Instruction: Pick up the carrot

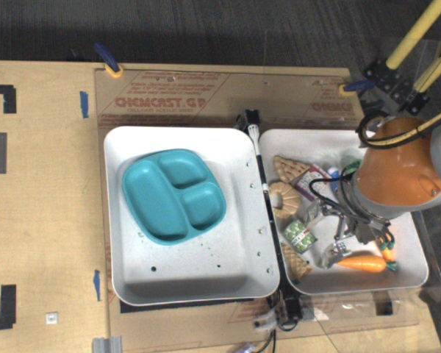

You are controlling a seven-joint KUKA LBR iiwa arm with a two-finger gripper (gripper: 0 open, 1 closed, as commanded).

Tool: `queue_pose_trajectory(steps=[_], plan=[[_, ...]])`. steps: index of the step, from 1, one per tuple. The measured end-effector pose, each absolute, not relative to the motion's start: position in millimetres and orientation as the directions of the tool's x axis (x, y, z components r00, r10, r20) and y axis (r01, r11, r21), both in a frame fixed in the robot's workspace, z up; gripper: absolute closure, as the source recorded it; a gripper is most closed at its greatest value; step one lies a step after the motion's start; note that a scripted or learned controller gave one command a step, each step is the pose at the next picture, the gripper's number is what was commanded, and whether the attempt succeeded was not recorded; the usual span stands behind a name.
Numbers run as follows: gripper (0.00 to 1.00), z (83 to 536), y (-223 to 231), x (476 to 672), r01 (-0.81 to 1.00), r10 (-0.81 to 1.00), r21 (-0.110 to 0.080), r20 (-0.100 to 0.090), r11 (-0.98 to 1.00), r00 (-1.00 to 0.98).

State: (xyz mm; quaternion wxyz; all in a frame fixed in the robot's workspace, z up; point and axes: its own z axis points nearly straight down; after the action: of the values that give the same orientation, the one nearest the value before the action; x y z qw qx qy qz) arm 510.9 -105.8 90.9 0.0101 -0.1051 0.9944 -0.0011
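Orange carrot point(361, 264) in right bin point(415, 271) — teal tray point(173, 195) in left bin point(132, 271).

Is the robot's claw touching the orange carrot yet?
Cannot tell. In the camera view the gripper sits right above the carrot in the right bin, hiding any contact or gap.

Dark grey carpet floor point(206, 13) beyond a tan cardboard-covered bench point(44, 197) with black tape marks point(4, 98)

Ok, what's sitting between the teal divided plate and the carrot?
In the camera view, the bins' adjoining walls, then a small green packet and a waffle-patterned piece lie between the teal plate and the carrot.
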Motion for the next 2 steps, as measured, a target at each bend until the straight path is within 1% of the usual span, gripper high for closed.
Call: queue_pose_trajectory(steps=[1,2], plan=[[0.0,93.2,-173.6,487.5,-0.606,-0.606,-0.006,-0.007,0.796,-0.796],[0.0,89.6,-190.6,494.0,-0.847,-0.847,-0.012,-0.013,0.531,-0.531]])
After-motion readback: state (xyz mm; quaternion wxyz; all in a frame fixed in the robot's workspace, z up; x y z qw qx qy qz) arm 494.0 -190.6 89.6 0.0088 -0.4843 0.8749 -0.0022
